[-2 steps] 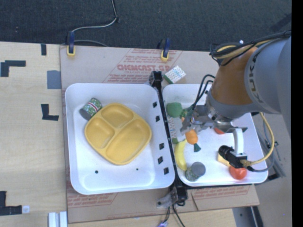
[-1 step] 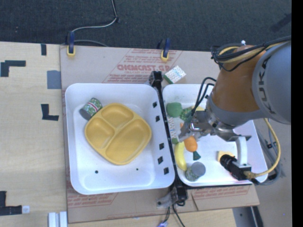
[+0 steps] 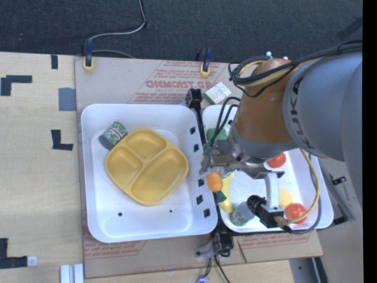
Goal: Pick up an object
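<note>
**Arm low over the right bin, small orange piece at its left edge**

The gripper (image 3: 219, 168) sits low at the left edge of the right bin (image 3: 306, 224), close against the wall it shares with the left bin (image 3: 94, 175). A small orange object (image 3: 214, 181) lies just below and on the near side of the gripper's metal parts, touching or almost touching them. I cannot tell whether it is pinched between the fingers or merely lies beneath them, and I cannot tell whether the hand is clenched or released, because the wrist hides the tips.

That orange piece looks roundish, with no clear long axis. A yellow-green item (image 3: 224, 200) lies just near of it, pointing toward the near wall. Other candidates sit further right in the same bin: a red ball (image 3: 294, 210) near the near-right corner, a yellow piece (image 3: 285, 196) just beside it, a red-orange object (image 3: 277, 160) half under the wrist, and a grey can (image 3: 239, 215) by the near wall.

The arm (image 3: 306, 108) reaches in from the right, its orange band (image 3: 259, 108) bulking over the far half of the right bin, wrist pointing steeply down.

The left bin holds a yellow divided plate (image 3: 147, 165) and a small green can (image 3: 113, 134), both well apart from the gripper.
</note>
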{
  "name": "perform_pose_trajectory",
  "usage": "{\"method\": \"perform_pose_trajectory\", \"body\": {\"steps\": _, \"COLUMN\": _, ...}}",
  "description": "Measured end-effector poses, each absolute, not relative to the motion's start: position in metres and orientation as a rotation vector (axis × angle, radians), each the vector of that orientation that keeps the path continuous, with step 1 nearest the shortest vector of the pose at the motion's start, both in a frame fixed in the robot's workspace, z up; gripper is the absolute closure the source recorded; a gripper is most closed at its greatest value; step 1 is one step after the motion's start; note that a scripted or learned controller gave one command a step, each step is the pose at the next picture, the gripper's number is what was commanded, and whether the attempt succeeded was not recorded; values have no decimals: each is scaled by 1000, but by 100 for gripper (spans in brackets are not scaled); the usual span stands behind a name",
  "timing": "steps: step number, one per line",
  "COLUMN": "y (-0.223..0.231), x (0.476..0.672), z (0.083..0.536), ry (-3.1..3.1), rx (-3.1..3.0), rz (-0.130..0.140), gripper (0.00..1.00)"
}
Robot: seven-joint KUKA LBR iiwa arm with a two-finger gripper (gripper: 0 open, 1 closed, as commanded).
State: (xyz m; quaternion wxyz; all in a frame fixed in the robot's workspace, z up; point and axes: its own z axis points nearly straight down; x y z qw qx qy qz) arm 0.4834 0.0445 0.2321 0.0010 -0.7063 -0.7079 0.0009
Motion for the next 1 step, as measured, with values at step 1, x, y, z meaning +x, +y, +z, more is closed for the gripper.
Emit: {"method": "perform_pose_trajectory", "body": {"steps": 1, "y": 44, "x": 483, "z": 199, "ry": -2221, "rx": -2219, "rz": 4, "gripper": 100}}
